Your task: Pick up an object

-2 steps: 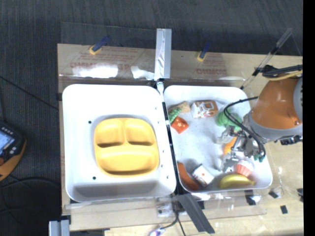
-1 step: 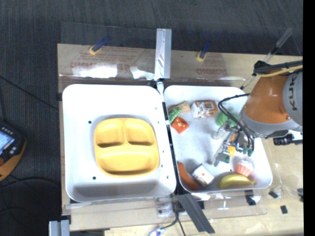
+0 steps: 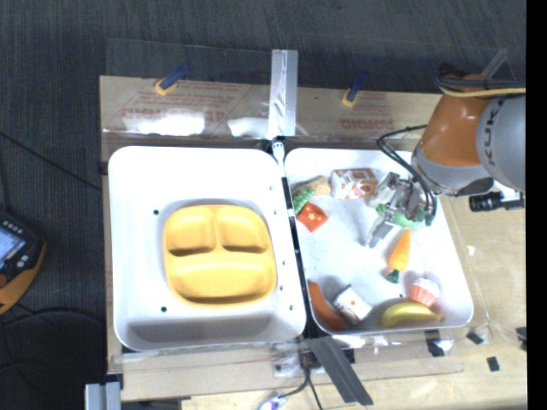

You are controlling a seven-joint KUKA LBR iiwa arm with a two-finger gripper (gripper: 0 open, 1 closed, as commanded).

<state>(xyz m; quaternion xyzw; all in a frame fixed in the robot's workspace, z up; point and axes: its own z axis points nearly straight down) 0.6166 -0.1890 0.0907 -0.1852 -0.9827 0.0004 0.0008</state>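
Observation:
The right bin (image 3: 444, 254) holds several small toys. An orange carrot (image 3: 398, 251) lies right of the middle, with a pink cupcake (image 3: 425, 291) and a yellow banana (image 3: 408, 314) below it. A red block (image 3: 312, 217) and a green leafy piece (image 3: 301, 197) sit by the left wall. A printed carton (image 3: 354, 184) lies at the top. My gripper (image 3: 382, 225) hangs low over the bin floor, just up and left of the carrot's top, pointing down-left. Something green (image 3: 416, 220) shows beside the gripper body.
The left bin (image 3: 137, 186) holds a yellow divided tray (image 3: 220, 253). A small white box (image 3: 351, 302) and a reddish-brown piece (image 3: 323, 307) lie at the right bin's front left. The grey and orange arm (image 3: 461, 139) crosses the right bin's top right corner.

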